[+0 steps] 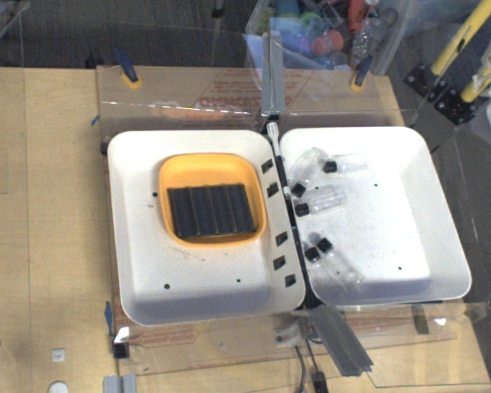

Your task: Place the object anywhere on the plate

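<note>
Two white bins sat side by side on the tabletop [41, 219]. In the left bin [139, 293] lay a yellow plate [170, 173] carrying a dark ribbed insert [210, 210]. The right bin [409, 244] held the candidate objects: three clear small bottles with black caps, clustered along its left side close to the divider. One lay far [321, 164], one in the middle [321, 199] with its long axis running left to right, cap toward the divider, and one near [331, 256], angled toward the near right. The plate lay to the left of all three, across the divider. The arm and its jaws were not to be seen, so their state could not be told, nor which bottle lay closest to them.
</note>
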Available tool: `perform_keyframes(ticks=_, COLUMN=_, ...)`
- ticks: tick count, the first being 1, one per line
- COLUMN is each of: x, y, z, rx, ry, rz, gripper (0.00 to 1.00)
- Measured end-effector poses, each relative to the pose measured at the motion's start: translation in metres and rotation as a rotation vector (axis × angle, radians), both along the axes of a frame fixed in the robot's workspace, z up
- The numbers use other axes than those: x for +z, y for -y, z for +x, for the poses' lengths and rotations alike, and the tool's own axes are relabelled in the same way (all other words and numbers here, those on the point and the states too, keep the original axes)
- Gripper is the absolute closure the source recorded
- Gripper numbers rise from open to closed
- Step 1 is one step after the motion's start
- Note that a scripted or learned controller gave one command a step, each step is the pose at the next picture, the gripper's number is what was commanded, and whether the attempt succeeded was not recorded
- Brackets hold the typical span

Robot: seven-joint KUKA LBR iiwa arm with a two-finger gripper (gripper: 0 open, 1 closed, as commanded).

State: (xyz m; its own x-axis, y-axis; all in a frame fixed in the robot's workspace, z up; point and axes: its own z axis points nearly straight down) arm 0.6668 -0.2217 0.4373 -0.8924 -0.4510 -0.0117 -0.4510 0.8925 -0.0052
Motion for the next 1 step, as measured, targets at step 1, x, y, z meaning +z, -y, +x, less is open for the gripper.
perform_keyframes(ticks=1, x=-0.0003, y=0.0005, z=-0.0360, rx=0.243, ry=-0.008, rz=0.000, gripper=1.00)
